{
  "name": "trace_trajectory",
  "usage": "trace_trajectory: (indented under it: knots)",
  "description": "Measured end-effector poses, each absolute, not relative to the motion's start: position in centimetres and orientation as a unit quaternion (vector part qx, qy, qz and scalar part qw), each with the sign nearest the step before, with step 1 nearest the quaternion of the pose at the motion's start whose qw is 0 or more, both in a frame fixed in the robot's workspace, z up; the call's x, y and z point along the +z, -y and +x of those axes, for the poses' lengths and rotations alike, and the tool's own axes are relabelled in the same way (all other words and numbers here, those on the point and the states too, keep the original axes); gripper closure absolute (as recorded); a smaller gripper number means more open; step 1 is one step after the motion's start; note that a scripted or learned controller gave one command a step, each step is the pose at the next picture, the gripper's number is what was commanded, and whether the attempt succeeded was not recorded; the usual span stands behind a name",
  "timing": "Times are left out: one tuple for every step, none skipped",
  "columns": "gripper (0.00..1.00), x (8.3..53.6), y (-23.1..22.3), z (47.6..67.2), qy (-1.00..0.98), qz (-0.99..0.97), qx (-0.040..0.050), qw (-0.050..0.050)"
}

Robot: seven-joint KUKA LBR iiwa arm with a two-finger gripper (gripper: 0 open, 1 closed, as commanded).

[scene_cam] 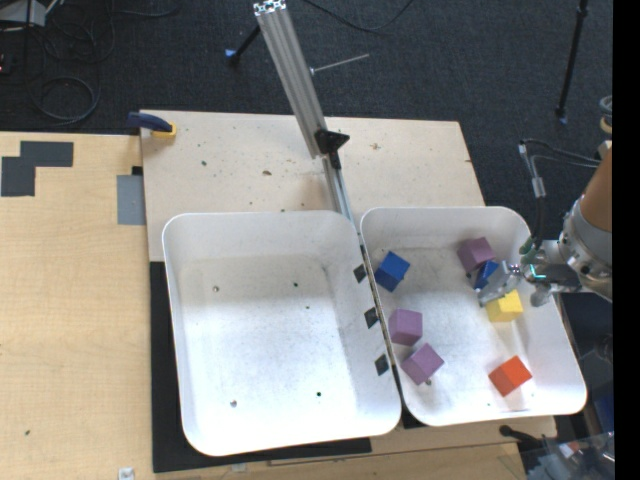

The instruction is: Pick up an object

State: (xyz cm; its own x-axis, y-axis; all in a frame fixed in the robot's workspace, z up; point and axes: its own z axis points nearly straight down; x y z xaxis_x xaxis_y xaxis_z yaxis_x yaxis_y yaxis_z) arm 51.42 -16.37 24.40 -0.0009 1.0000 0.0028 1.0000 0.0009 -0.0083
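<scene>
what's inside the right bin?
Right bin: blue block, three purple blocks, yellow block, orange block. The gripper covers a small blue thing beside the yellow block; can't identify it.

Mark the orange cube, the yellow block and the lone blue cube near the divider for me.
orange cube (511, 375): camera view, on its top face.
yellow block (505, 306): camera view, on its top face.
blue cube (392, 269): camera view, on its upper face.
</scene>
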Motion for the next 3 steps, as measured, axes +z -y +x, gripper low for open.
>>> trace_trajectory:
  knots:
    - [0.0, 24.6, 16.5, 51.5, 0.707, -0.708, 0.0006, 0.002]
    - [0.0, 20.0, 16.8, 52.0, 0.707, -0.708, 0.0021, 0.004]
    - [0.0, 14.4, 17.0, 52.8, 0.706, -0.708, 0.0022, 0.004]
